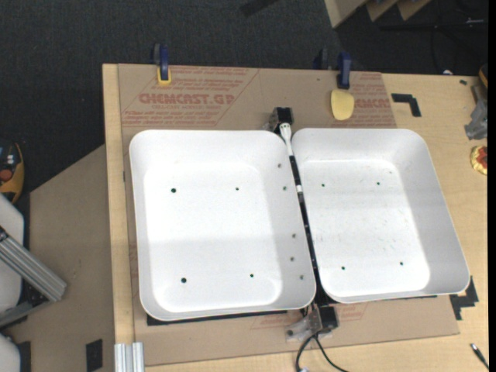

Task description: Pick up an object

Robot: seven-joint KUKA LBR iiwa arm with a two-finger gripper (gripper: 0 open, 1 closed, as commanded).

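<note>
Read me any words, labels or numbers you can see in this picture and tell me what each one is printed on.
"CHEMCAST GP", red print on the brown board behind the left bin.
Smaller red lines under it: too small to read.
Red print on the board near the yellow piece, behind the right bin: partly covered and blurred, unreadable.

2 smooth white plastic bins (pixel 147 208) on a matt brown cardboard sheet (pixel 256 91).

Grey metal part (pixel 477 121) cut off by right edge, orange-red item (pixel 479 158) just below it also cropped – too partial to identify, aluminium rail (pixel 31 266) at left edge running out of frame, cable (pixel 314 355) below bins leaving via bottom edge
</note>
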